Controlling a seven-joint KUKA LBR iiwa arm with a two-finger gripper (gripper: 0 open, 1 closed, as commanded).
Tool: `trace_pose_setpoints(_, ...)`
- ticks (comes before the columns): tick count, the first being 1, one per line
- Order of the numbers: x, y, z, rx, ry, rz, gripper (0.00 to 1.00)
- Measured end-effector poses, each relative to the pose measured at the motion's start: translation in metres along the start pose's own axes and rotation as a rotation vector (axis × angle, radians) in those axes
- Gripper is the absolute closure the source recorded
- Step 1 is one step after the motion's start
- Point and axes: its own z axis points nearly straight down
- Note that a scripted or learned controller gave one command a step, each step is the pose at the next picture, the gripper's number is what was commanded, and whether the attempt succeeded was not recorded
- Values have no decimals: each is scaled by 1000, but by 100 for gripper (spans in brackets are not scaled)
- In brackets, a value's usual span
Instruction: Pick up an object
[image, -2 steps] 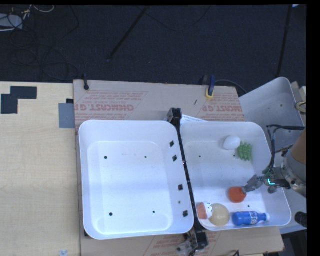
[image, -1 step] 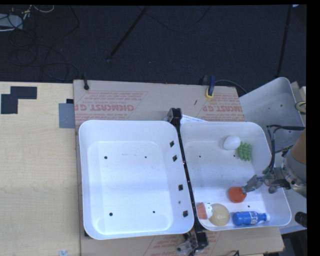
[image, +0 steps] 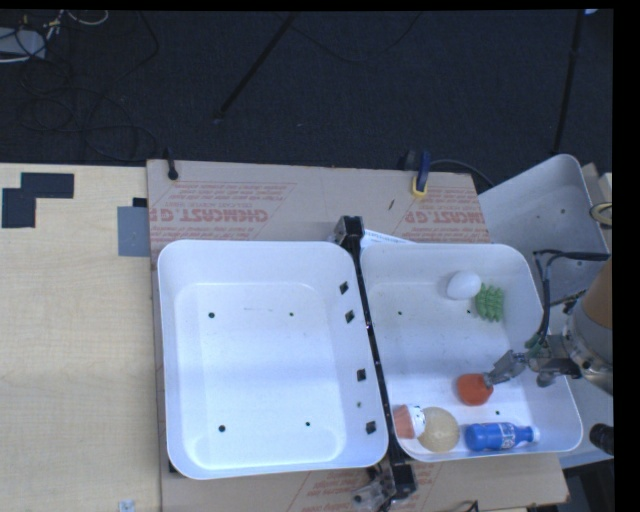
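Red and round, a ball (image: 474, 389) lies in the right bin (image: 540, 275), and the hand (image: 508, 367) reaches in from the right with one fingertip just beside or touching the ball's upper right edge. This looks like the approach step: nothing sits between the fingers. Next the hand must straddle the ball and close. Whether the fingers are spread or shut, I cannot tell; the wrist is cut off at the edge, dim and blurred.

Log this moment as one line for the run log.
arm: in from right over right bin | gripper: beside red ball | held: nothing seen | also in bin: blue bottle, white ball, green toy
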Motion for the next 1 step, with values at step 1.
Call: trace_pose_setpoints(1,0,0,0,0,0,0,0)
